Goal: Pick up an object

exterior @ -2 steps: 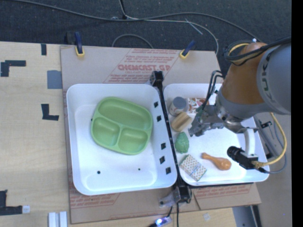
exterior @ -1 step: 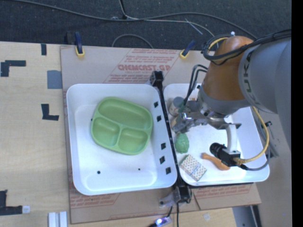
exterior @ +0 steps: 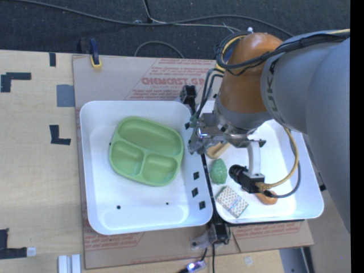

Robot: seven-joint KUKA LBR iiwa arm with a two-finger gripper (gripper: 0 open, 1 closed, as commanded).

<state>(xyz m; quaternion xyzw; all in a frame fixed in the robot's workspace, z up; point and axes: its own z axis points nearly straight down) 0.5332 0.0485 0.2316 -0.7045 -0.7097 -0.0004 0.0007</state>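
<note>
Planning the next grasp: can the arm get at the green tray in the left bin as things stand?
Probably yes. The green tray lies alone and uncovered in the left bin, nothing on it; the arm hangs over the neighbouring bin.

A wooden counter point(exterior: 34, 169) runs under everything, marked with several dark tape pieces at its left side. A brown cardboard sheet point(exterior: 159, 81) with red printed lettering lies on the counter beneath two white bins. A small clamp with a blue handle and yellow tip point(exterior: 94, 54) sits at the sheet's far left corner. Beyond the counter the floor point(exterior: 68, 10) is dark, with thin cables point(exterior: 145, 7) trailing across it. Black clips point(exterior: 197, 191) sit along the seam where the two bins meet, and another black fitting point(exterior: 211, 236) sits at the near edge of that seam.
</note>
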